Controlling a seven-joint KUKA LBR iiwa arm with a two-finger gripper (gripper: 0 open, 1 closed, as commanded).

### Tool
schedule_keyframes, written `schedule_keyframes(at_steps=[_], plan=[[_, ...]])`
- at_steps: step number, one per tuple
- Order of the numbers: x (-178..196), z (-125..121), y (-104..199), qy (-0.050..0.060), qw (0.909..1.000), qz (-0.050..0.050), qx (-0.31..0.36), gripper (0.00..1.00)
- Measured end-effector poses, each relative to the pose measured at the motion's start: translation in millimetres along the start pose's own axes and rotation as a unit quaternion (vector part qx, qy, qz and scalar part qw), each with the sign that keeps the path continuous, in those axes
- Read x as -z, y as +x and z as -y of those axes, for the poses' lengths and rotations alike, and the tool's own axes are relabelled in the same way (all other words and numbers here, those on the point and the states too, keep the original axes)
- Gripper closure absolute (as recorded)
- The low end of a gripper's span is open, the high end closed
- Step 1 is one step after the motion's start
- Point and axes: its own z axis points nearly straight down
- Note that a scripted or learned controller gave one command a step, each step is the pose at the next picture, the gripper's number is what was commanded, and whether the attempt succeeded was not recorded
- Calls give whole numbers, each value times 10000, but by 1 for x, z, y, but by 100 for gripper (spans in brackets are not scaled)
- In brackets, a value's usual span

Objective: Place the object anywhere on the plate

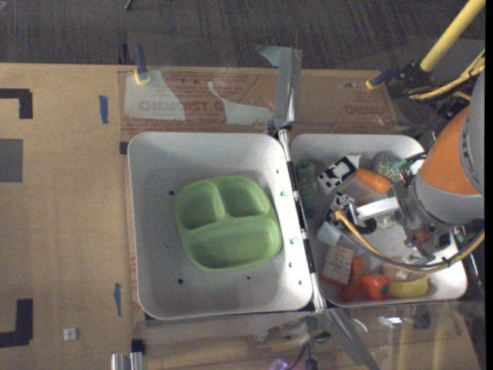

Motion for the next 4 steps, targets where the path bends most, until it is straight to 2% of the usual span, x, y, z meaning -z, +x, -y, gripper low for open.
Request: schedule_keyframes(at_steps=[1,2,3,4], plan=[[5,-12,-3,-1,9998,-1,-208,0],[-3,-44,-12,8,10000,1,-16,0],[-20,-79,-20,9,9997,-1,-244,0],[-35,-75,-19,15,10000,2,-91,0]])
